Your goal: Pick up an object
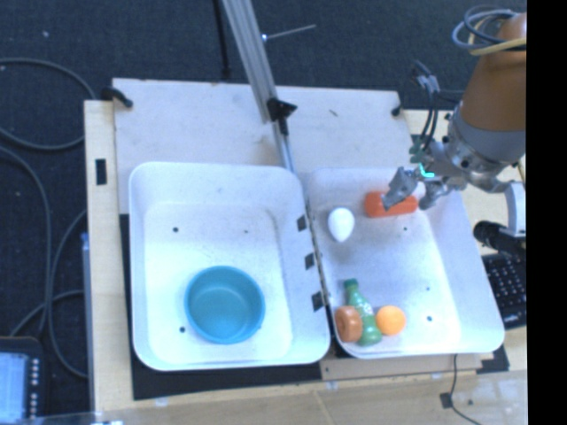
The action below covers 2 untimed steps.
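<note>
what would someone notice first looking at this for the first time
Probably the blue bowl, alone in the left bin near its front. Next the pincer at the back of the right bin, directly over an orange-red block, with a white egg-shaped object just left of it. At that bin's front edge sits a tight cluster: a green bottle, a brownish piece and an orange ball.

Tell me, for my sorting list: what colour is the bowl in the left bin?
Blue; the bowl shows plainly in the camera view.
</note>
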Each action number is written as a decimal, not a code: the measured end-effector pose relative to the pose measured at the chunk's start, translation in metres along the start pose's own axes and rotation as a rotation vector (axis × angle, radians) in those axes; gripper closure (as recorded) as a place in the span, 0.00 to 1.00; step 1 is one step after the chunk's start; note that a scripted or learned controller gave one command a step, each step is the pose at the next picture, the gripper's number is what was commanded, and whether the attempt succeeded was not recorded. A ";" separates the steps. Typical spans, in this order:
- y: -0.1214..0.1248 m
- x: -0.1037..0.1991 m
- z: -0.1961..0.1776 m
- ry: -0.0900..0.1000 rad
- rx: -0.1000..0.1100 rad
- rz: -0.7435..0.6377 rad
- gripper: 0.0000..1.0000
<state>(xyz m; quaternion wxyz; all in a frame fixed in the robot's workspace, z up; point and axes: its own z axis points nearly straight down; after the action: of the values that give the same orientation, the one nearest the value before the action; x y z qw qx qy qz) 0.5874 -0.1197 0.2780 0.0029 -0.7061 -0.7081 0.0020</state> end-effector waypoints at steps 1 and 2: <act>0.001 0.000 -0.004 0.000 -0.008 -0.001 0.00; -0.002 0.002 0.060 -0.003 0.000 0.005 0.00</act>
<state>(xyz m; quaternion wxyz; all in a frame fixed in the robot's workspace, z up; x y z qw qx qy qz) 0.5849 -0.1180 0.2178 0.0021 -0.7078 -0.7064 0.0030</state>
